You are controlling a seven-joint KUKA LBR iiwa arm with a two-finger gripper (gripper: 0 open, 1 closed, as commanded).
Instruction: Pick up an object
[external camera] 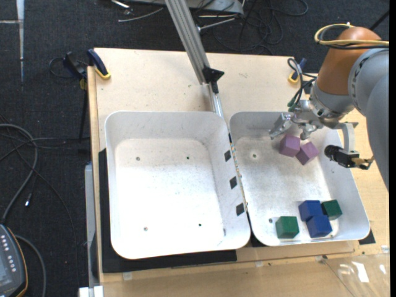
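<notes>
dark carpet with loose black cables surrounds a tan wooden bench (154, 73) that carries two shallow white bins side by side. an aluminium strut (189, 33) slants down from the top of the view and ends at a black bracket near the seam between the bins. a yellow-handled clamp (99, 65) grips the bench's far left corner, and another clamp (296, 70) sits at the far right edge.

left bin (117, 129) shows only dark specks on its floor. right bin (247, 125) holds all the objects. near its front edge a green cube (287, 227) stands a little apart from a cluster: two blue cubes (314, 217) touching each other, with a darker green cube (332, 209) just beside them on the right. these sit well apart from the claw.

toward the far right of that bin, two purple blocks (296, 148) lie touching, both tilted. the grey arm with its orange band (343, 64) reaches in from the right, and the gripper (296, 129) hangs directly over the purple blocks. its metal fingers (278, 127) look spread apart, with the upper purple block just below them; whether it touches the block i cannot tell, and nothing is visibly pinched between them.
</notes>
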